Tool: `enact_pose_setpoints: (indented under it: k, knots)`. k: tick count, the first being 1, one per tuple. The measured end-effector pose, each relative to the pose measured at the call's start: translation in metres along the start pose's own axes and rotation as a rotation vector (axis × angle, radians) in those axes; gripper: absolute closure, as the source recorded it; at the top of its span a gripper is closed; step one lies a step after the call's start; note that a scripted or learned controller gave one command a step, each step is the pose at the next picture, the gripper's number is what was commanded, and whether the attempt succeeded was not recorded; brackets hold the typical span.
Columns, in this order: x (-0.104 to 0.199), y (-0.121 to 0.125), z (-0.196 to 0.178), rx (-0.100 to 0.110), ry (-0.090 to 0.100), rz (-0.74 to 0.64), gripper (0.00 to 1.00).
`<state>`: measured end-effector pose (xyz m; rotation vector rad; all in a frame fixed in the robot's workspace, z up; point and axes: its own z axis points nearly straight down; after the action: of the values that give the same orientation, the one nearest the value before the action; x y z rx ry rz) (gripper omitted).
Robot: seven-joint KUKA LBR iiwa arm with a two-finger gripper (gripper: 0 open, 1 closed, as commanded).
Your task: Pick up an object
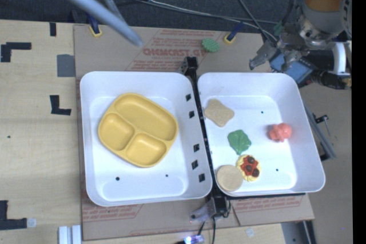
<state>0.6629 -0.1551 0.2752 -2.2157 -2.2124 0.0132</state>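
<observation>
Pincer (269, 60) hangs open and empty beyond the right bin (306, 140); pink toy (279, 132) and 4 others lie ungrasped. Picking not begun.

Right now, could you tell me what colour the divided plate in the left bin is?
The divided plate is plain yellow, seen in the camera view.

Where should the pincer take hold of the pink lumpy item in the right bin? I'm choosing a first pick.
Probably across the middle of the pink lumpy item, coming straight down from above. It is a small rounded lump lying alone on the right bin floor, apart from the green leaf piece and the wall, so there looks to be room for fingers on either side.
</observation>
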Motion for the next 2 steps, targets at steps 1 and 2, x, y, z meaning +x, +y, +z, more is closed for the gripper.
enact_pose_setpoints:
  k: [1, 2]
  knots:
    - [0.001, 0.002, -0.008, -0.012, -0.002, -0.003, 0.00]
    - [0.001, -0.006, 0.052, -0.007, -0.002, -0.003, 0.00]
